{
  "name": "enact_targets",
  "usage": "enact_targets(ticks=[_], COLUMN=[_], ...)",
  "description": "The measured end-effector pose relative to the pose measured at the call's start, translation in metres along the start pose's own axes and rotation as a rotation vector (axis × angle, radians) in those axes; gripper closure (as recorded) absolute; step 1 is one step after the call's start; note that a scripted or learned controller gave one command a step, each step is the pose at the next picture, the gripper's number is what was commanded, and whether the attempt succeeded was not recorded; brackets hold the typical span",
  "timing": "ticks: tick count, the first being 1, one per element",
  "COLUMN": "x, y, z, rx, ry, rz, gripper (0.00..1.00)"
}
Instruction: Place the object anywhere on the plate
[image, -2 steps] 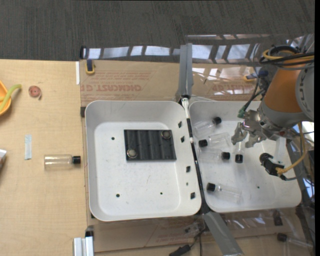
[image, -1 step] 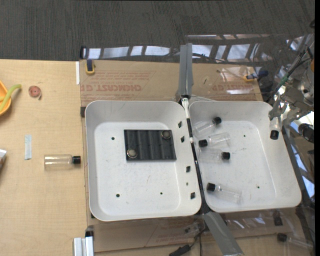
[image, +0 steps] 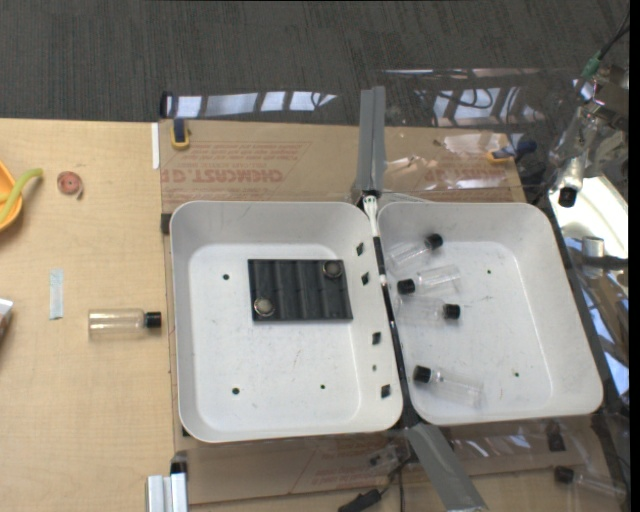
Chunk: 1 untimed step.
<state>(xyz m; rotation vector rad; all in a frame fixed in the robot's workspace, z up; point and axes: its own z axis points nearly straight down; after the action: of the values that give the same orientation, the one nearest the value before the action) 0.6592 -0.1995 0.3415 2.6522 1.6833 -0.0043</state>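
Observation:
A dark ribbed plate (image: 300, 290) lies flat in the left bin (image: 200, 400), slightly above its middle. Two small round pieces stand on the plate, one at its top right corner (image: 333, 269) and one at its lower left (image: 264, 307). Several clear vials with black caps lie loose in the right bin (image: 560, 390): one near the top left (image: 420, 248), one below it (image: 425, 281), a short one near the middle (image: 451, 311), and one at the lower left (image: 445, 381).
Another clear vial with a black cap (image: 123, 320) lies on the wooden bench, left of the bins. A small grey strip (image: 56, 294), a pink disc (image: 68, 183) and an orange object (image: 8, 200) sit further left. Cables and clear sheeting (image: 590, 120) crowd the upper right.

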Motion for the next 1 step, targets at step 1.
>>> enact_targets(ticks=[1], x=[-0.0123], y=[-0.0951], z=[0.1489], rx=[0.003], ry=[0.001], rz=[-0.098], gripper=[1.00])
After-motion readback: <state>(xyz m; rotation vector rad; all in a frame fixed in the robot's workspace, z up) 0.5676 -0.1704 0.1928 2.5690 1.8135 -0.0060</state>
